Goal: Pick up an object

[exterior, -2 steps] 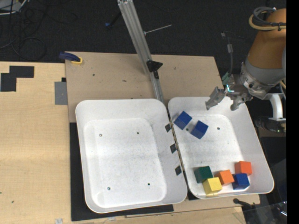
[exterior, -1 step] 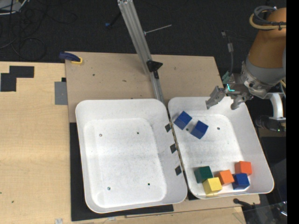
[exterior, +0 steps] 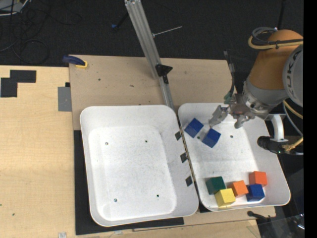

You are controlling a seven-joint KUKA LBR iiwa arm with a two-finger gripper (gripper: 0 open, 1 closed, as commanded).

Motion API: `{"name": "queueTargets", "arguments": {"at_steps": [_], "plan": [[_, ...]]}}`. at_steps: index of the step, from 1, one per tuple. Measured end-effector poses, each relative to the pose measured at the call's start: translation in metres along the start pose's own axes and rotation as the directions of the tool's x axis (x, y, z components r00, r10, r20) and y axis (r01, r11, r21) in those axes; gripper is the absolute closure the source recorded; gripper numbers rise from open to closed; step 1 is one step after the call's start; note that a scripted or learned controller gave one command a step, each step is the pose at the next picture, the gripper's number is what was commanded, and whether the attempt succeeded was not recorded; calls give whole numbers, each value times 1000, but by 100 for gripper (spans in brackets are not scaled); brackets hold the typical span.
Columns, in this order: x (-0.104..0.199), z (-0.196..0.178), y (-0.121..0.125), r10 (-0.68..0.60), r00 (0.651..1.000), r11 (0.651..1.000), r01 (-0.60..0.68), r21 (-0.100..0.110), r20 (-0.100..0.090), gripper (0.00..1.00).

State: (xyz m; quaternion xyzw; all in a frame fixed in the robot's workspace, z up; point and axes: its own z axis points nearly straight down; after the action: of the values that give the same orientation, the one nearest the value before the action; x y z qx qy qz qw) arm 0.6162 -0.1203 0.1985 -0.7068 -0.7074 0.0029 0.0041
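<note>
My gripper (exterior: 228, 118) hangs over the far part of the right bin (exterior: 270, 157), open, with nothing between its fingers. Just to its left lie two blue cubes, one (exterior: 194, 127) near the bin's far left corner and another (exterior: 211, 138) a little nearer, both resting tilted on the bin floor. The left fingertip (exterior: 217, 117) sits close above and to the right of the second blue cube, apart from it. A cluster of cubes lies at the bin's near end: green (exterior: 215, 184), yellow (exterior: 225, 196), orange (exterior: 239, 188), blue (exterior: 255, 192) and red-orange (exterior: 258, 178).
The left bin (exterior: 129, 162) lies beside the right one, with black clips (exterior: 183, 156) along the shared edge. A metal rail (exterior: 148, 43) slants down from the back to the bins' junction. The arm's grey and orange wrist (exterior: 272, 68) stands over the right bin's far right.
</note>
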Motion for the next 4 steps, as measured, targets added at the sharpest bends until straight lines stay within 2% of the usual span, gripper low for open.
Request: {"name": "queueTargets", "arguments": {"at_steps": [1,2,3,4], "plan": [[0,64,-5,1,1000,1000,-1,1,0,0],[1,109,-4,3,1000,1000,-3,-9,1,0],[-1,98,-5,11,1000,1000,-11,-7,0,100],[-3,56,-3,9,1000,1000,-9,-10,1,100]]}}
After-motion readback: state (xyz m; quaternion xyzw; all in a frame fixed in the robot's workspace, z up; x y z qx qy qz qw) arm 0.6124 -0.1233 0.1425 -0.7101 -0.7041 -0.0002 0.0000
